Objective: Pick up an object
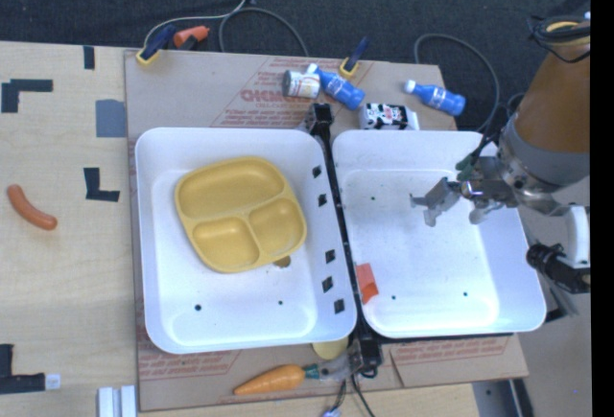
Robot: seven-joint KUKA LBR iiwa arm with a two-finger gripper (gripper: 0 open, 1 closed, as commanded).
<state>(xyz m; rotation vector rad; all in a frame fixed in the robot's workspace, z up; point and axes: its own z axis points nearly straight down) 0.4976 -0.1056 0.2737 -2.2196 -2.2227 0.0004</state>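
A yellow divided plate (240,212) lies in the left white bin (158,310), with a small dark object (281,262) peeking out at its lower right edge. My gripper (451,206) hangs over the upper middle of the right white bin (518,310), reaching in from the right below the orange-banded wrist. Its two grey fingers (428,202) stand apart, open, with nothing between them. The gripper is well to the right of the plate, across the divider between the bins.
An orange tag (366,283) sits at the divider. Behind the bins lie two blue bottles (341,87) (436,98), a black-and-white box (389,116) and cables. A carrot (271,379) lies in front, a sausage (32,207) far left.
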